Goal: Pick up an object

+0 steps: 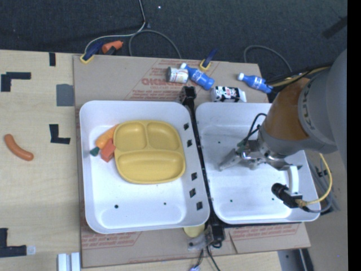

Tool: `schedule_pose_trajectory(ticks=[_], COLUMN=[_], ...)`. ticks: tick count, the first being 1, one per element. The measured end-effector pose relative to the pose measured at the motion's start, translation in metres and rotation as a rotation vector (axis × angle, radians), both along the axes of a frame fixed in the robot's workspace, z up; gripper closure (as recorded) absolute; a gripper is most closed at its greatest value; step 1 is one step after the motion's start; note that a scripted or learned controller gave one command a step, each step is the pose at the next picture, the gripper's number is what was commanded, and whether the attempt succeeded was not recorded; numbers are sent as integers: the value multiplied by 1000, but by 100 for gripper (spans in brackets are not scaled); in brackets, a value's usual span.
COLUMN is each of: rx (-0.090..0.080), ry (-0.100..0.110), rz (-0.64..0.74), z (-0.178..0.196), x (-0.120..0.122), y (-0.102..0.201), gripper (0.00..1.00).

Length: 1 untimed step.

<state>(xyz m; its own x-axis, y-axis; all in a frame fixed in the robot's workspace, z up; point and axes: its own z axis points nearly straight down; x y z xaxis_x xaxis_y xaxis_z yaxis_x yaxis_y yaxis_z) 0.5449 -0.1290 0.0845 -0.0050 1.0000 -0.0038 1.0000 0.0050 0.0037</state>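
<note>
**Gripper low in the right bin, nothing in it, targets in the left bin**

Nearest me along the bottom, the right bin (pixel 254 210) has bare white floor beneath the arm. The gripper (pixel 230 161) sits low over it, its two metal fingers (pixel 225 163) splayed part-way apart and pointing toward the divider between the bins; I see nothing between them. If I were steering, I'd lift clear of the rim first, then cross into the left bin (pixel 135 216), because that is where the pickable things lie.

There, the yellow divided plate (pixel 149 151) lies flat in the middle, a poor grasp for two fingers. The better bet looks like the small orange pieces (pixel 106 144) touching the plate's left edge: come straight down with the jaws straddling one and avoid the plate rim.

Further back, the arm (pixel 299 120) comes in from the right, bent down steeply at the orange band, wrist tilted leftward. Beyond the bins, a blue bottle (pixel 200 77) lies on the cardboard.
</note>
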Motion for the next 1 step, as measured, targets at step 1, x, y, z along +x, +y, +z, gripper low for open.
schedule_pose_trajectory(ticks=[1], rx=[1], ry=[-2], rz=[0], z=[2], x=[67], y=[27], gripper=[0])
